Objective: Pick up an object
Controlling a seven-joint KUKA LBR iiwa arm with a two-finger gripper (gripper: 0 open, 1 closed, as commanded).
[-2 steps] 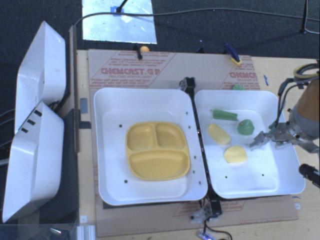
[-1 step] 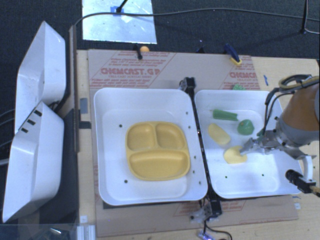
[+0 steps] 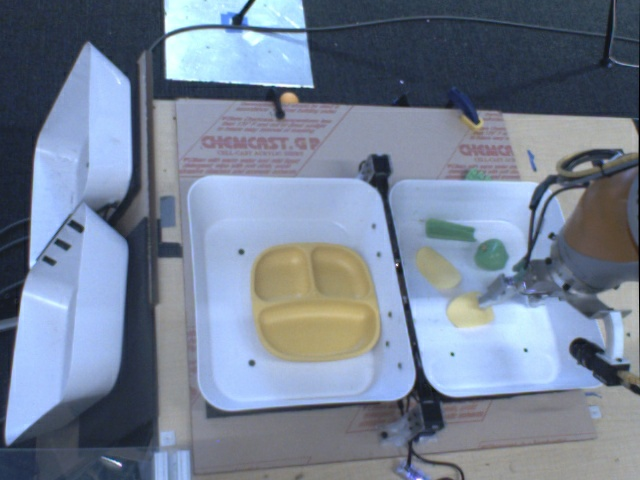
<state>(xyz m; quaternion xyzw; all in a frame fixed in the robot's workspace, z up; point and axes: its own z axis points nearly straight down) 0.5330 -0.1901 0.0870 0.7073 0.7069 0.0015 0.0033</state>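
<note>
The pale yellow rounded plastic piece [image 3: 468, 311] lies in the right white bin [image 3: 500, 368], touching the tool [image 3: 492, 293]; its spread I cannot tell, so centre it over the piece before closing

Two bins [image 3: 300, 203] of smooth, glossy white plastic sit on a matt brown printed board [image 3: 330, 133]. A yellow tray [image 3: 315, 300] looks like smooth plastic with a soft sheen.
</note>
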